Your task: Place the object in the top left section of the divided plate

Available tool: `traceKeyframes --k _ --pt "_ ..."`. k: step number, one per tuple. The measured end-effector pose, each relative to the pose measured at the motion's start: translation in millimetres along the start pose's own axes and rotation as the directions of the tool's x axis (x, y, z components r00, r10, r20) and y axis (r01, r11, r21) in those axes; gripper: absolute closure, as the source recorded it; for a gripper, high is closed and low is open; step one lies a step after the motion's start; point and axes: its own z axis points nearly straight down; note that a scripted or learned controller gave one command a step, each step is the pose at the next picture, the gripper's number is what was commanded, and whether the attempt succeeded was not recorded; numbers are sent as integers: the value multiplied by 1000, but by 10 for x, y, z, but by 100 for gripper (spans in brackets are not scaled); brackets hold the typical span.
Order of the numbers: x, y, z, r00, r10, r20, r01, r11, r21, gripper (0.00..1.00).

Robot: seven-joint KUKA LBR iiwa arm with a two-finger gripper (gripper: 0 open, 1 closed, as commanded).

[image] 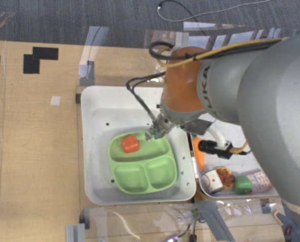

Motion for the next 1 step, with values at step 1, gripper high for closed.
traceKeyframes --k 1 --pt "-342 407 415 999 53 12 -53 998 -21 100"
